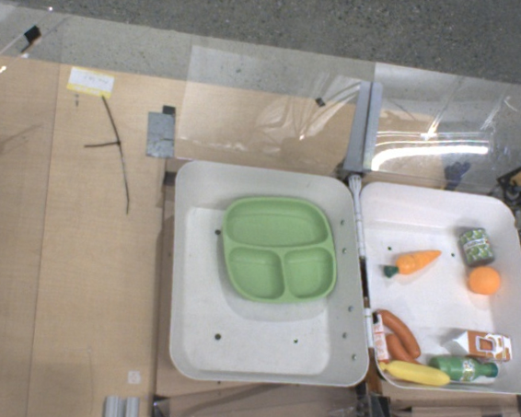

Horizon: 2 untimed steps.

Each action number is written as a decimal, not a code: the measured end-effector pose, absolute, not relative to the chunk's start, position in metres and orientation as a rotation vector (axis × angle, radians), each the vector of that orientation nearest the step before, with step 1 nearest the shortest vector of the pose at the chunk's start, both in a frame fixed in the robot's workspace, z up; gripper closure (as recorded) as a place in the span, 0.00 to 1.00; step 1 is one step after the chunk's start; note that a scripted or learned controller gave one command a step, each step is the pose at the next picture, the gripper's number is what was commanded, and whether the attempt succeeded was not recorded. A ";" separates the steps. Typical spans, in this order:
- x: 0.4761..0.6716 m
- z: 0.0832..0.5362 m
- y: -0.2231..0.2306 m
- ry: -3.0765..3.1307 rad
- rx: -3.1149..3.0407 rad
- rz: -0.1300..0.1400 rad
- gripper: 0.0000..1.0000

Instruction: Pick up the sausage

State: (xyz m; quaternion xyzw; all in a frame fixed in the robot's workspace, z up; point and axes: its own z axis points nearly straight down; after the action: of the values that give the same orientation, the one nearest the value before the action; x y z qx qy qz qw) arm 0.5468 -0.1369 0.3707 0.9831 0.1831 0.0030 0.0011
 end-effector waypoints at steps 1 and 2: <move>0.507 0.234 -0.142 0.322 3.125 0.001 0.00; 0.458 0.226 -0.151 0.317 3.126 0.002 0.00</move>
State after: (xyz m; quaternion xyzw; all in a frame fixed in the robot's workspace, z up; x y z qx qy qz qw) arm 0.4582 -0.1505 0.2256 0.9949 0.1010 0.0007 -0.0002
